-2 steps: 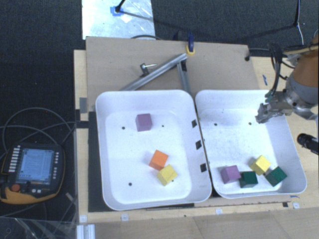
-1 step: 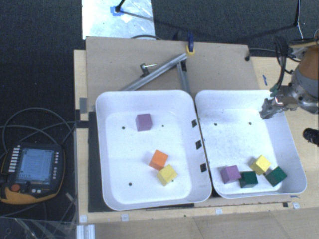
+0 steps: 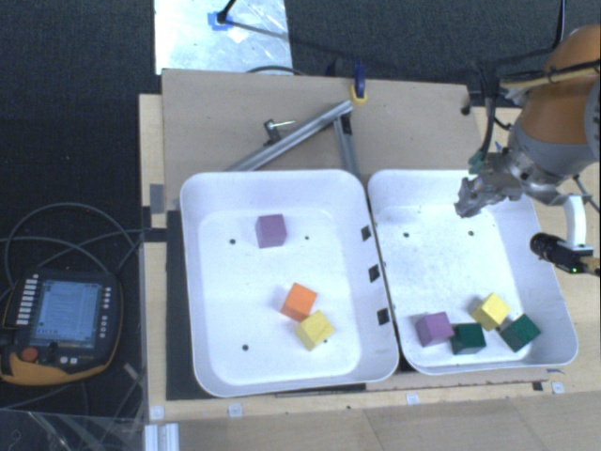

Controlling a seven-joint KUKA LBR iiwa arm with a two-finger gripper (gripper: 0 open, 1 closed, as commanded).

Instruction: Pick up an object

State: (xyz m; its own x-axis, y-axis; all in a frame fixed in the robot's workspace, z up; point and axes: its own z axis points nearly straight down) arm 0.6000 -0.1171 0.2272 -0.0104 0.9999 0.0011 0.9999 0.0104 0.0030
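My pincer (image 3: 470, 200) hovers at the right bin's (image 3: 413, 188) one o'clock, its state unclear, clearing the blocks clustered at five o'clock.

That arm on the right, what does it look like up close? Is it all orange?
Not all orange. The arm has a rounded orange band above a grey wrist section. At its end sits a small grey metal gripper, blocky and dull. Thin dark cables run past it, and a white curved piece with a black tip hangs beside it.
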